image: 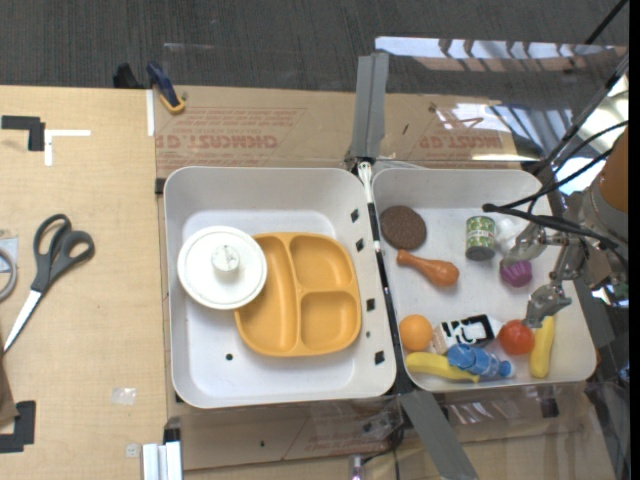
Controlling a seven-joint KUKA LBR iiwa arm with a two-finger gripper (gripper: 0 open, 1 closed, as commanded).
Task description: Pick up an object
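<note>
While the jaws (pixel 548 298) hang over the right bin (pixel 440 183), how far open they are can't be told; nothing visibly held. Red ball (pixel 516 338) sits just below-left of them, touching the upright yellow piece (pixel 542 348), long axis running away from camera. Purple item (pixel 516 271) lies just up-left.

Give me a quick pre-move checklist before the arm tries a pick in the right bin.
1. End effector over the right bin: ok, near its right wall.
2. Finger state: cannot tell.
3. Holding anything: cannot tell; nothing seen between the fingers.
4. Nearest targets: ok, red ball and yellow banana just below it.
5. Crowding: not ok, those two touch; blue toy lies close.
6. Cables crossing the bin: not ok, possible snag.
</note>
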